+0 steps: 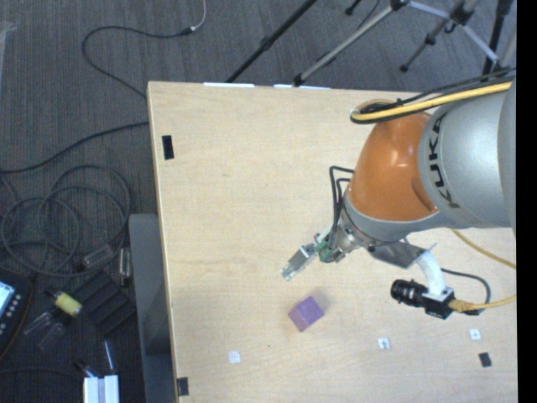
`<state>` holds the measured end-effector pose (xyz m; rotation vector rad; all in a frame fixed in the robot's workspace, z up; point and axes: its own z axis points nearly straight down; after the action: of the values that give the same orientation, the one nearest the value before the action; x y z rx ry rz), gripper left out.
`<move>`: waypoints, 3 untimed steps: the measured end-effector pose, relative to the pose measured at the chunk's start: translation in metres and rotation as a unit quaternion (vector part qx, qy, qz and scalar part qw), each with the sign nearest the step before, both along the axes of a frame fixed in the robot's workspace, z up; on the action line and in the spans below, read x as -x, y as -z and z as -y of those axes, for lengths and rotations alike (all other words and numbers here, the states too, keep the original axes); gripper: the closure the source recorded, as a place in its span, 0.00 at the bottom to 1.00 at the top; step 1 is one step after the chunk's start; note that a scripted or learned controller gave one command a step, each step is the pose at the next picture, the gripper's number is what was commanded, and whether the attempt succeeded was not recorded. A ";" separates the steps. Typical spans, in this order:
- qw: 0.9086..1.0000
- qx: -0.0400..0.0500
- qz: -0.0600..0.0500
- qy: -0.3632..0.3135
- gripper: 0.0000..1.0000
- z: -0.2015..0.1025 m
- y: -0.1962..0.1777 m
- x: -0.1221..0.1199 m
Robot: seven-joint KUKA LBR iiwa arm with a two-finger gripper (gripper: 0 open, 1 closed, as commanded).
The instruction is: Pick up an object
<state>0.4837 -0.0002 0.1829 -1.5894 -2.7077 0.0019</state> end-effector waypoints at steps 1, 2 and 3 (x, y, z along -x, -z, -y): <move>1.000 0.000 0.000 0.000 0.00 0.000 0.000 0.000; 1.000 0.000 0.000 0.000 0.00 0.000 0.000 0.000; 1.000 0.000 0.000 0.000 0.00 0.000 0.000 0.000</move>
<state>0.4836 -0.0003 0.1829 -1.5895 -2.7077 0.0019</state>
